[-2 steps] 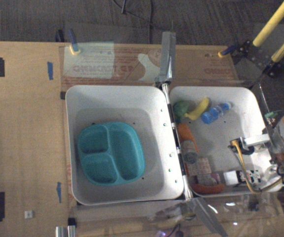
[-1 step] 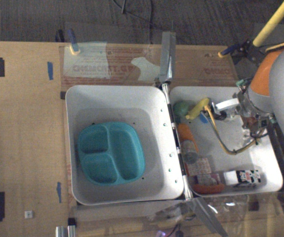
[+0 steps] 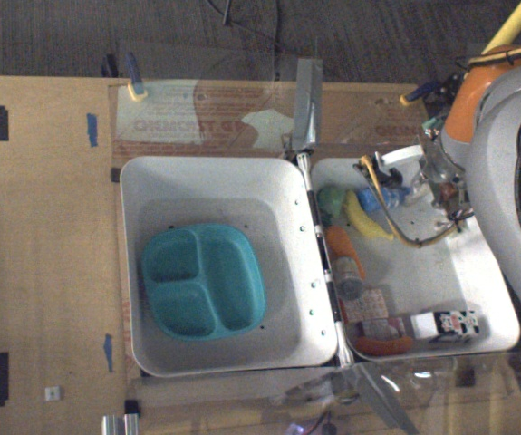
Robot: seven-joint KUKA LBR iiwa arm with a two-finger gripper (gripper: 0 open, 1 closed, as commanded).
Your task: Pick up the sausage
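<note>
In right bin [image 3: 491,270] — sausage [image 3: 385,344], carton [image 3: 444,323] beside

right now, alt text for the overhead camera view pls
A grey robot arm with an orange band reaches into the right white bin, which holds a red sausage, a yellow banana and other toy food. The left white bin holds a teal divided plate.

Teal divided plate [image 3: 203,281] in left bin [image 3: 142,198]; right bin [image 3: 491,279] with sausage [image 3: 385,345] at front edge, banana [image 3: 366,217], carrot [image 3: 343,250], small carton [image 3: 443,324]; gripper [image 3: 441,188] above right bin's back.
</note>
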